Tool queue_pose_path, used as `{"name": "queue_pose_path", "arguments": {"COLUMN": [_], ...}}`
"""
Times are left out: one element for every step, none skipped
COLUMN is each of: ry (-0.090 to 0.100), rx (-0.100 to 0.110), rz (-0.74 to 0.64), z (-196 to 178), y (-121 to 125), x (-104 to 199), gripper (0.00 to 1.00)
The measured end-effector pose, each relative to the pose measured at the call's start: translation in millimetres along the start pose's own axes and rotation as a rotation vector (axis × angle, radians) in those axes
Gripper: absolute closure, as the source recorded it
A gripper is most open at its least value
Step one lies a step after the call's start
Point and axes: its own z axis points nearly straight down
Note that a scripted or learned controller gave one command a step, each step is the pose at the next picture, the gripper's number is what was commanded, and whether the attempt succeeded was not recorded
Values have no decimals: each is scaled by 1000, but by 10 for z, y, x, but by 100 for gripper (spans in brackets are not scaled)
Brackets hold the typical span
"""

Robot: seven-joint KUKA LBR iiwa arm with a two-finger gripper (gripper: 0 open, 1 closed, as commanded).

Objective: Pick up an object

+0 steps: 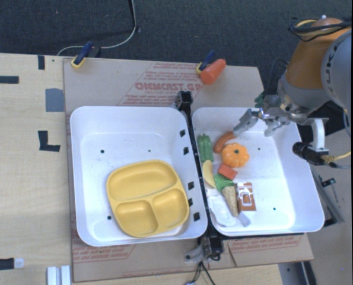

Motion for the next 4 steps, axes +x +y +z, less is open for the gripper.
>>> {"name": "queue_pose_path", "arguments": {"ry": [-2, -1, -8, -16], "rx": [-5, -17, 12, 4], "rz": [-1, 4, -5, 5], "z": [1108, 1028, 1054, 1051], "y": [135, -306, 352, 326], "x": [341, 217, 342, 391], "gripper": [0, 0, 0, 0]}}
